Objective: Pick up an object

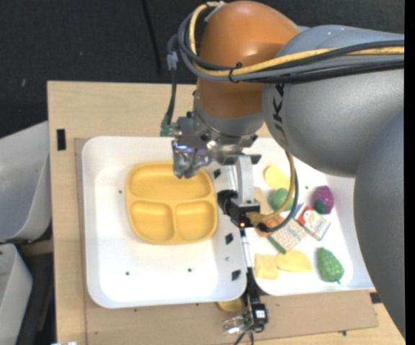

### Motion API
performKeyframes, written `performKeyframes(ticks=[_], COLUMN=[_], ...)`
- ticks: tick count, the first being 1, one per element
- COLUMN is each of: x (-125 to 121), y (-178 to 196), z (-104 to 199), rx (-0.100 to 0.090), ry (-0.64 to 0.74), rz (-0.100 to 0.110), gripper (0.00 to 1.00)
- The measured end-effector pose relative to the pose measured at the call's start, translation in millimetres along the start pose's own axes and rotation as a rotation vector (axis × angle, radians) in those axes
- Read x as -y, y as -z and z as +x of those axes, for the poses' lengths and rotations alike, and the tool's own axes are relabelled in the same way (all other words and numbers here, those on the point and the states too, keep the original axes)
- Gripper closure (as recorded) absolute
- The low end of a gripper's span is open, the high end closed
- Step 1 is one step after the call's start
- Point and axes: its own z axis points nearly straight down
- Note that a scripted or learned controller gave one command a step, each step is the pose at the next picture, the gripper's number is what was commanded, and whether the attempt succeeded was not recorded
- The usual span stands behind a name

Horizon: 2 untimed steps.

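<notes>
One yellow divided tray (170, 210) looks light, stiff and slick; its thin rim suits gripping. Whether the jaws (184, 165) are wide or narrow, I cannot tell.

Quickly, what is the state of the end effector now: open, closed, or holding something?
End effector: cannot be told; it hangs over the far rim of the yellow tray in the left bin.
</notes>
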Motion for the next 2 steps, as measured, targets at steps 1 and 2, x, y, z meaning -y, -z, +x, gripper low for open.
performKeyframes(ticks=[1,2], x=[40.4,38.9], y=[32.7,40.0], z=[-19.1,-18.7], rx=[-0.003,-0.001], ry=[0.002,0.006], rz=[-0.001,0.003], gripper=[1.00,1.00])
